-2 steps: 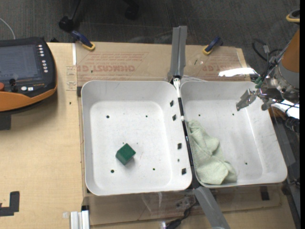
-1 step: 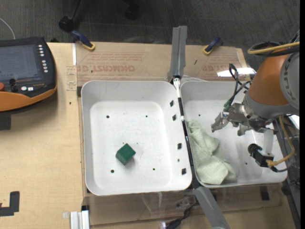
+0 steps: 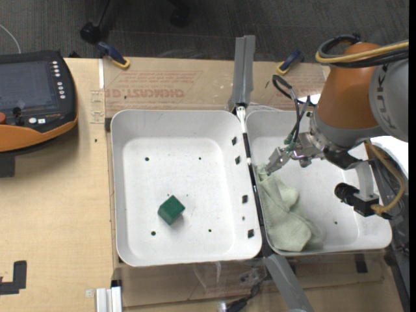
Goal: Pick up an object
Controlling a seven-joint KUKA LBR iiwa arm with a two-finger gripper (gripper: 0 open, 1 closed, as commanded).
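- You have two shallow white bins side by side on the counter (image 3: 58, 226), which is plain brown board; the left bin (image 3: 130, 174) and the right bin (image 3: 338, 242) are smooth, glossy plastic with rounded corners and a few small dark holes in their floors.
- In the left bin, towards its near left part, you see a small green block (image 3: 171, 210), cube-shaped with crisp edges and a matte face, lying apart from the walls.
- In the right bin, against its left wall, lies a pale greenish cloth (image 3: 285, 216), soft and rumpled, bunched into a lumpy heap that runs towards the near edge.
- Behind the bins a sheet of brown cardboard (image 3: 162, 86) carries faint reddish print, upside down to you and too washed out to read with any certainty.
- At the far left rests a control pendant (image 3: 32, 103) with a dark screen, grey casing and an orange base.
- The arm (image 3: 354, 103) enters from the right, its orange band bulky above the wrist, cables looping over it, and it leans down and leftward over the right bin.
- The gripper (image 3: 276, 163) sits just above the top end of the cloth; its jaws point down-left, and you cannot tell whether they are apart or together.
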